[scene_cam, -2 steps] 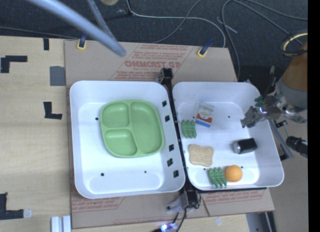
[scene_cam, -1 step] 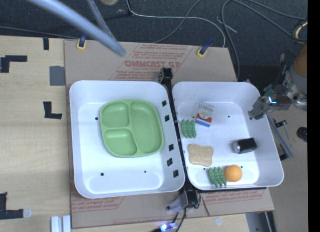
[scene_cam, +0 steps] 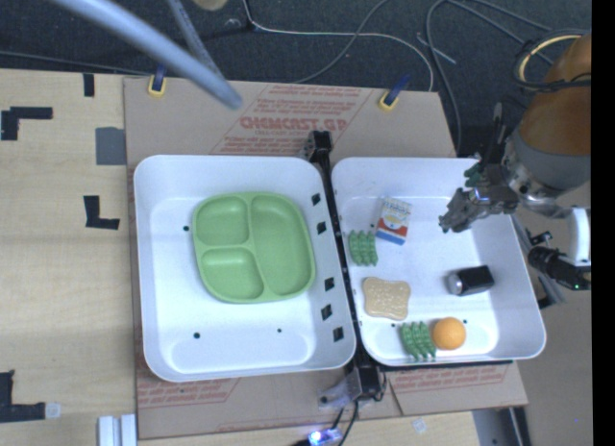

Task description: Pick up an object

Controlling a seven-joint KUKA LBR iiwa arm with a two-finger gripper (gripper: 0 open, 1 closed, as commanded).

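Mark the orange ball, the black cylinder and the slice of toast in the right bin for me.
orange ball [scene_cam: 449, 334], camera view, middle of its top.
black cylinder [scene_cam: 470, 281], camera view, middle of its side.
slice of toast [scene_cam: 386, 298], camera view, centre of its upper face.

even bright light, slightly soft
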